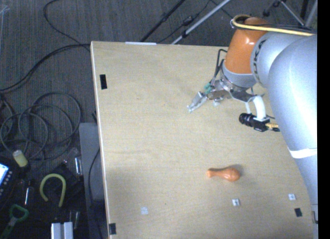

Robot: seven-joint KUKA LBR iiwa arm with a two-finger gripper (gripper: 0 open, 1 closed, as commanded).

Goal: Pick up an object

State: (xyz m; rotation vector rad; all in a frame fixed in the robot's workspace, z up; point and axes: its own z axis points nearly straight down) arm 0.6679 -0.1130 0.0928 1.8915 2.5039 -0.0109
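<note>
An orange pear-shaped object [224, 173] lies on its side on the tan board [154, 145], its thin neck pointing to the view's left and its round bulb to the right; nothing touches it. Well above the orange object in the view, the gripper [197, 102] hangs over bare board, its pale fingers slanting down-left with nothing between them; whether they are spread or pressed together cannot be told. Right of the orange object stands the grey arm [291, 88], with its orange band [241, 52] above the wrist.
</note>
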